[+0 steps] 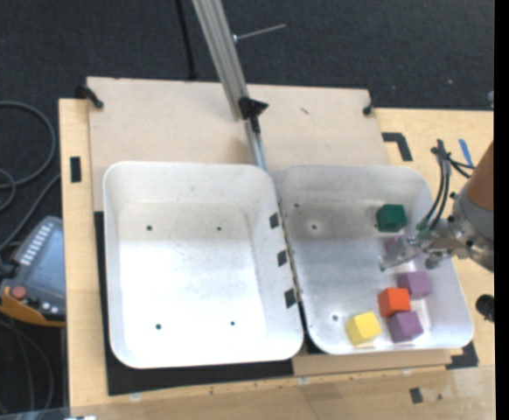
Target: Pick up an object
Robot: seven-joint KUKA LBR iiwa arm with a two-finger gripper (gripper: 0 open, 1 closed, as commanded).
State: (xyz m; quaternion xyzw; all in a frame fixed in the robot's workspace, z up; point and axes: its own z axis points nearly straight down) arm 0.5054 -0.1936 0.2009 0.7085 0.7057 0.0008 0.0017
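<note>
The tabletop point(324, 121), pale wood with a lighter board laid on it, carries 2 shallow white bins side by side. The left bin point(132, 191) and the right bin point(342, 182) touch along their inner edges. A slanted aluminium rail point(224, 51) runs from the far edge down to the seam between the bins.

The grey arm point(477, 204) reaches in from the right, over the right bin's right rim. Its end effector point(400, 252) hangs over the right half of that bin, just near of a green block point(391, 216); whether it is spread or pressed together cannot be told, as it blurs against the white bin floor.

5 blocks lie in the right bin. The green block sits farthest back, near the middle right. A light purple block point(415, 283) lies just near of the end effector, with an orange block point(393, 301) touching its near-left side. A darker purple block point(405, 325) sits just near of the orange one, and a yellow block point(364, 327) lies to its left, close to the near rim.

A handheld pendant point(36, 269) and loose cables point(1, 164) lie off the tabletop at the left.
</note>
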